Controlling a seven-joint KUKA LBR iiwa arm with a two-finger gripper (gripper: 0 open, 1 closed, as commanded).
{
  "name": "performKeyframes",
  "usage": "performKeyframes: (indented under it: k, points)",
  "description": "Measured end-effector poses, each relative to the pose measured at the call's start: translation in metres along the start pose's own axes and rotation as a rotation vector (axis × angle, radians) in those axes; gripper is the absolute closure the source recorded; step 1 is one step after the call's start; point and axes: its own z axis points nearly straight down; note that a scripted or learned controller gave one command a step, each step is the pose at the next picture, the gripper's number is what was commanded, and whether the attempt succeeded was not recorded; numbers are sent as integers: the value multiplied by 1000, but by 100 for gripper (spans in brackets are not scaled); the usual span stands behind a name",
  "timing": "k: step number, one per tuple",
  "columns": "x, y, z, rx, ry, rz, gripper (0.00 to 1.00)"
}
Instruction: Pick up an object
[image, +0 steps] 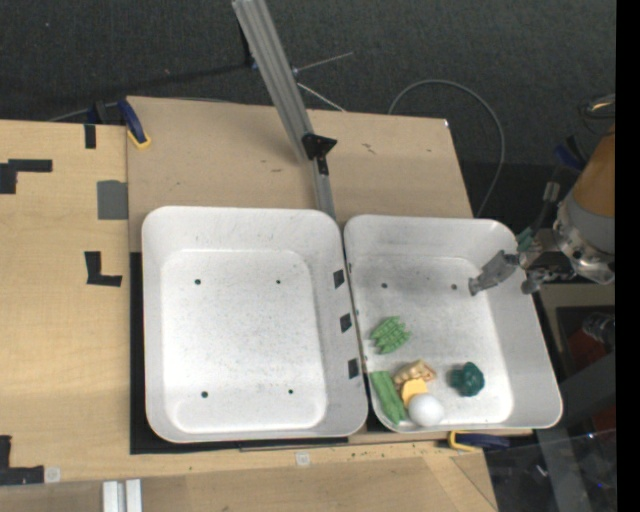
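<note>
The right bin (520, 330) holds several small objects near its front edge. A light green ridged piece (390, 335) lies mid-bin. A long green piece (387, 396), a tan and yellow item (413, 376) and a white ball (426, 409) are bunched together at the front. A dark teal lump (466, 379) sits apart to their right. My gripper (503, 284) hovers over the bin's right rim, above and right of the objects. It is open, with nothing between its fingers (488, 273).
The left bin (160, 300) lies beside the right one. A grey metal pole (283, 85) slants in from the top to the seam between the bins. Black clips (345, 322) sit along that seam.
</note>
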Motion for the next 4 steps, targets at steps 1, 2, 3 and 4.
performKeyframes:
  k: [1, 2, 3, 4]
  points:
    - [-9, 4, 54, 0, 0, 0, 0]
    - [-9, 13, 111, 0, 0, -1, 0]
    - [-9, 14, 97, -4, 0, -2, 100]
    - [-3, 19, 36, -12, -2, -2, 100]
